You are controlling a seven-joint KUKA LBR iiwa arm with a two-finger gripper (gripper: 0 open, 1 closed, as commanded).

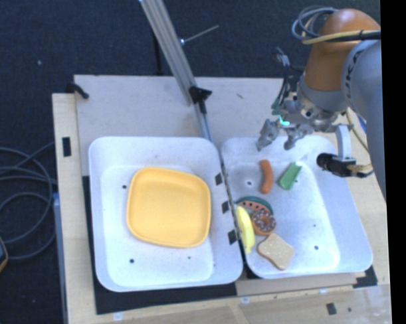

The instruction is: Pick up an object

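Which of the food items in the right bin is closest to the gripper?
The orange sausage, just below the open gripper. The green piece is slightly farther; banana, doughnut and bread lie far lower.

From my remote station I see the two-finger gripper [280, 135] above the far rim of the right shallow white bin [338, 216], fingers spread, nothing between them. In that bin lie an orange sausage-shaped toy [265, 176], a green block [290, 176], a yellow banana [245, 229], a round brown-topped piece [261, 218] and a tan bread slice [276, 251]. The left shallow white bin [111, 194] holds a yellow square plate [169, 207].
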